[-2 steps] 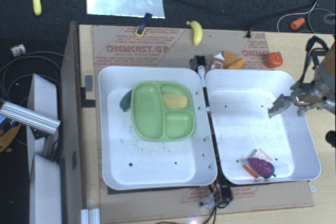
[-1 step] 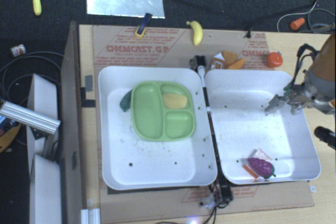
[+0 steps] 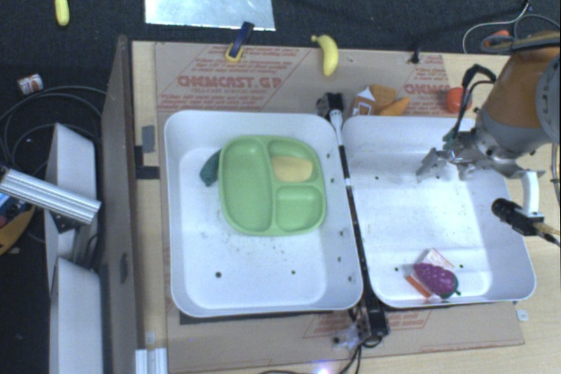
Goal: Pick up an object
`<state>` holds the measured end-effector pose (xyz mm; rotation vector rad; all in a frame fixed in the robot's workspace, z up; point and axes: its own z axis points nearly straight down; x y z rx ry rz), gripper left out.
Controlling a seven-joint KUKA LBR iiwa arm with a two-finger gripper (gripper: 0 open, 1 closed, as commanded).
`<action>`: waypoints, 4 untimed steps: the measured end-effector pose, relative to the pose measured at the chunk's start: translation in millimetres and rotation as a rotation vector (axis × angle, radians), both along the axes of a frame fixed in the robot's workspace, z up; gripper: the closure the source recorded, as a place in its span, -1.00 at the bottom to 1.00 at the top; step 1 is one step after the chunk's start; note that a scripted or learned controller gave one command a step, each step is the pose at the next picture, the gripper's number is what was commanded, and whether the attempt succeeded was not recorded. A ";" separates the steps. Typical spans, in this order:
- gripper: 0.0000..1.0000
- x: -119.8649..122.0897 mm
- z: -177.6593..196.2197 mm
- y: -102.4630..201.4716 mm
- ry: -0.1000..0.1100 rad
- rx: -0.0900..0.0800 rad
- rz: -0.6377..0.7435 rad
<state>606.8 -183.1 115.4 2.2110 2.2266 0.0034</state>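
Purple object (image 3: 436, 278): lies in the right bin (image 3: 504, 293), near that bin's front wall, toward the front right corner. It looks like a toy eggplant or bunch of grapes; too small to tell which.
Long axis: runs roughly along the front wall, tipped slightly so the right end sits nearer the viewer.
Neighbours: an orange piece (image 3: 415, 284) touches its left end, and a pale card-like piece (image 3: 438, 258) shows just behind it. A grasp here risks catching more than one thing.
Gripper (image 3: 436, 165): hangs over the back half of the right bin, well apart from the purple object. Its two fingers stand spread, with nothing between them.
Direction to go: from the gripper, the purple object lies almost straight toward the front wall, with little sideways offset. My judgement is that the move is mainly a travel forward across the bin, then a descent.
Finger line: closing across the short width of the purple object, that is front to back, would suit its lie best.
Arm (image 3: 517, 101): enters over the right bin's far right side; there is only this one, so it is the one to reach.
Other candidates: in the left bin (image 3: 188, 276), a green divided plate (image 3: 263, 188) holds a yellow piece (image 3: 294, 166), with a dark green thing (image 3: 209, 168) beside its left rim. All are farther from the gripper.
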 end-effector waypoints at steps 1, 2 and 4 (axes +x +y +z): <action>1.00 -0.4 12.5 -1.4 -0.002 -0.001 -0.001; 1.00 4.9 76.0 74.6 -0.003 0.002 0.004; 1.00 44.3 68.9 141.1 0.001 0.002 0.001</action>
